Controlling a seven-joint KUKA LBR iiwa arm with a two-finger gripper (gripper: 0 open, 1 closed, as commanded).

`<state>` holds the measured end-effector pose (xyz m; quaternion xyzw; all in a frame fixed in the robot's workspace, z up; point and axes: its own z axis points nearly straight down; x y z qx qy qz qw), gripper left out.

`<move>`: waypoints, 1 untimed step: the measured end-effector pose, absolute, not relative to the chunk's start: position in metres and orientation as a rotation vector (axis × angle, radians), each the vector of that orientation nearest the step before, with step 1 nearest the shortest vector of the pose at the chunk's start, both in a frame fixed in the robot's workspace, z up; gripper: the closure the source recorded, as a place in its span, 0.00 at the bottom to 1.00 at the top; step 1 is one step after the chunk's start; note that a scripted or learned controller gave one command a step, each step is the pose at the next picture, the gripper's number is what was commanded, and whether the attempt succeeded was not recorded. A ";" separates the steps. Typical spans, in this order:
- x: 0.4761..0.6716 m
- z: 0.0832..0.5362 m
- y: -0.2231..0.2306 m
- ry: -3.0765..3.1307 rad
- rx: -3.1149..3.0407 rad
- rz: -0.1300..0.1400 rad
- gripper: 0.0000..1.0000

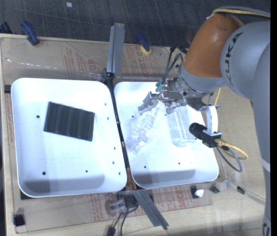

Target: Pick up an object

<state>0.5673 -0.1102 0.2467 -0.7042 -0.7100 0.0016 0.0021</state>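
You see two clear plastic bottles in the right bin (205, 173): one bottle (180, 128) just below the jaws (160, 101), a crumpled one (142, 128) to its left. The jaws stand spread above them, gripping nothing. In the left bin (25, 181) lies a dark ribbed slab (69, 121).

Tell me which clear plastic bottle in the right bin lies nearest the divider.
The crumpled clear bottle, left of the smoother bottle beside the gripper.
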 end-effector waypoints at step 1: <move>0.562 0.205 -0.112 -2.276 -2.162 0.005 0.00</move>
